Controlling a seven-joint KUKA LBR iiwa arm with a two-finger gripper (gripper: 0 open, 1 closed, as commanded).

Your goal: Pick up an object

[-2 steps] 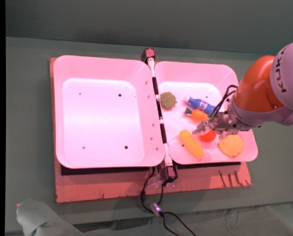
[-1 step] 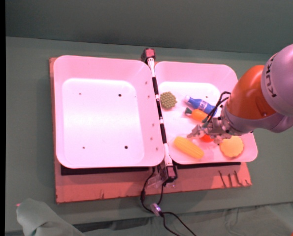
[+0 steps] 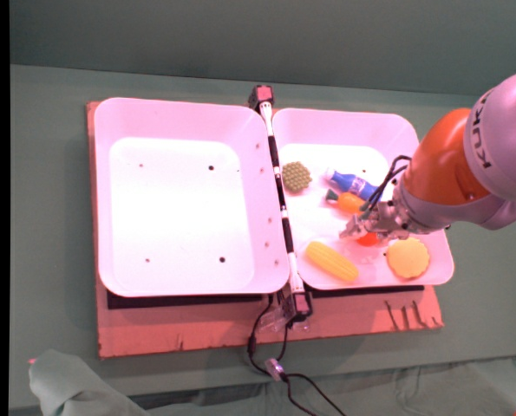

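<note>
The right bin [image 3: 344, 124] holds several toys: a green-yellow waffled ball [image 3: 296, 176], a blue bottle [image 3: 351, 183], an orange carrot-like piece [image 3: 346, 202], a yellow corn cob [image 3: 330, 261] and a round orange-yellow disc [image 3: 408, 258]. My gripper [image 3: 366, 230] is low in this bin, just right of the corn and below the orange piece. A small red-orange object [image 3: 368, 240] shows right under it, partly hidden by the hand.
The left bin [image 3: 175, 198] lies beside the right one, with a black-and-white divider rail [image 3: 279, 198] between them. Both sit on a brown board [image 3: 188, 328]. Cables trail off the front edge. A green cloth lies at the bottom left.
</note>
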